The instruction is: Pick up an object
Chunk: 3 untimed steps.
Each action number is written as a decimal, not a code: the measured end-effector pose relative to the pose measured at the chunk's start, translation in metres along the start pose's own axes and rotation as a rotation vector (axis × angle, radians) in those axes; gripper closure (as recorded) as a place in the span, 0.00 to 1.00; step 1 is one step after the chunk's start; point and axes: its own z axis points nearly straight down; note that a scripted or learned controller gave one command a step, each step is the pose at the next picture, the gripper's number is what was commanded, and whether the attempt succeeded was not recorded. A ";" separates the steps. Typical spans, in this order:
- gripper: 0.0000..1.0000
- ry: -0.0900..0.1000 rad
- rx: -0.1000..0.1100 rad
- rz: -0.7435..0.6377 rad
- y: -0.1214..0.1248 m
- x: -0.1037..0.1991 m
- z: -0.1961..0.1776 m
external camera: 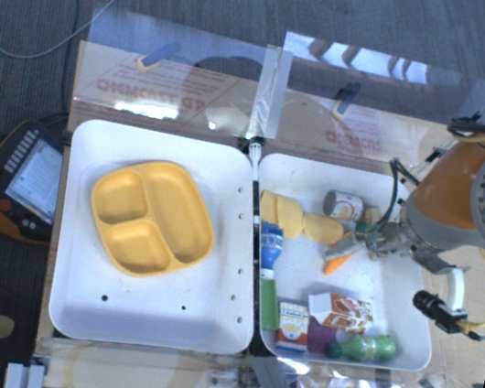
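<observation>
Orange carrot-like piece (333,265) just beside jaws (356,244); jaws' state unclear; box labels unreadable.

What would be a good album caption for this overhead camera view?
Grey-and-orange arm reaches over the right bin of small items, gripper by an orange piece; yellow tray fills the left bin.

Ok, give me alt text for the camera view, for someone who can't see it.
A grey-and-orange robot arm's gripper reaches into the right bin above a small orange carrot, among packaged food. The left bin holds a yellow divided plate.
</observation>
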 end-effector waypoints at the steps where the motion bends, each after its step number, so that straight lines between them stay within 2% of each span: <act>1: 1.00 0.000 -0.005 -0.001 0.002 0.001 -0.011; 2: 1.00 0.005 0.027 0.118 0.088 -0.007 -0.110; 3: 1.00 0.003 0.013 0.037 0.071 0.049 -0.088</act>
